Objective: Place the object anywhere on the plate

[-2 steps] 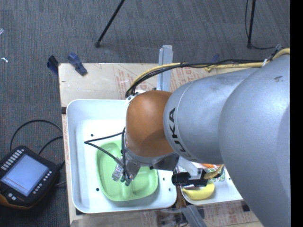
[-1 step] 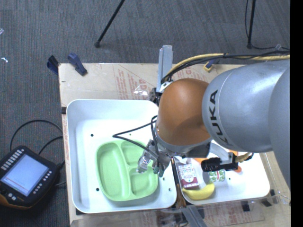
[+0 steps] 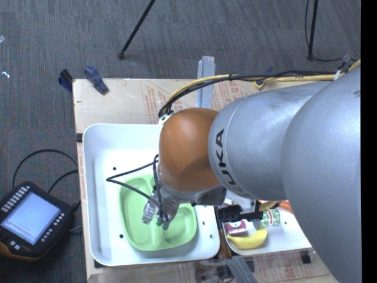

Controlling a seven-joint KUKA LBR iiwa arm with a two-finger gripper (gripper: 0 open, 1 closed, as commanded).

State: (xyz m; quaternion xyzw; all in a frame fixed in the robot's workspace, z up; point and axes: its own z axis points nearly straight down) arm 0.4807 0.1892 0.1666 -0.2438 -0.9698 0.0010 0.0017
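A light green plate [image 3: 177, 232] with raised dividers lies in the left white bin [image 3: 100, 158], towards its front. My gripper [image 3: 156, 214] hangs over the middle of the plate, low above its surface, under the orange wrist band [image 3: 188, 155]. I make out no object on the bare parts of the plate. The arm's bulk hides the back right part of the plate and much of the right bin.
In the right bin [image 3: 294, 240] lie a yellow banana [image 3: 252, 239], a small red and white carton [image 3: 235, 227] and a green-labelled can [image 3: 271, 219], all close to the arm. A black cable [image 3: 126, 173] loops over the left bin. A teach pendant [image 3: 32, 217] sits on the floor at left.
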